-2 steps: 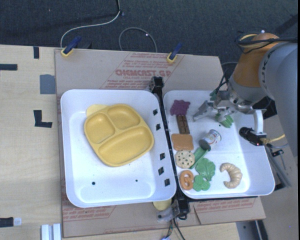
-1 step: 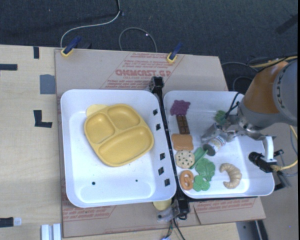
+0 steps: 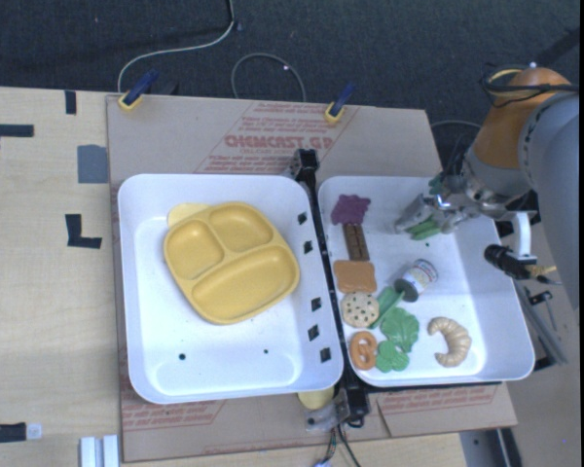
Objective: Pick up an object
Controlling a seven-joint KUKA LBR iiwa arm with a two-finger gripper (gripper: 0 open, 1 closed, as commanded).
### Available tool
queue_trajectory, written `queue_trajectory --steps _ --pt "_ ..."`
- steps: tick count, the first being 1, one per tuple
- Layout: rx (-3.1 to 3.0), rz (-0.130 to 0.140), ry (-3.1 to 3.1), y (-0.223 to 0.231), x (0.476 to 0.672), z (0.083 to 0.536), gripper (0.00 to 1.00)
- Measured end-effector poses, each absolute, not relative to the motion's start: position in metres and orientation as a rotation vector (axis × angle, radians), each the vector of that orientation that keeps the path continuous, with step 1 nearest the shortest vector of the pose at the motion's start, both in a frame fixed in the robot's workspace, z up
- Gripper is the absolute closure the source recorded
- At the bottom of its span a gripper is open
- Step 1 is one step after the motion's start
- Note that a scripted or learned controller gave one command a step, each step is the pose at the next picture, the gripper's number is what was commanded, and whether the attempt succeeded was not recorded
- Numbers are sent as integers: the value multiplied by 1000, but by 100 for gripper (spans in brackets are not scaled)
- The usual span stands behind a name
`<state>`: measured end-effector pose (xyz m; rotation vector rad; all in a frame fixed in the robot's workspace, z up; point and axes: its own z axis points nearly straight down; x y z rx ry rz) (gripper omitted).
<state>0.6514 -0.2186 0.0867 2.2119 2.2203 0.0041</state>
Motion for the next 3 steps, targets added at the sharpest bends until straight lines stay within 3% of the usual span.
queue_trajectory --steps 1,2,3 --pt "2210 4 2219 -218 650 98 100" --pt "2222 -14 2232 -146 668 86 100" --pt "2209 10 2231 -50 641 202 100"
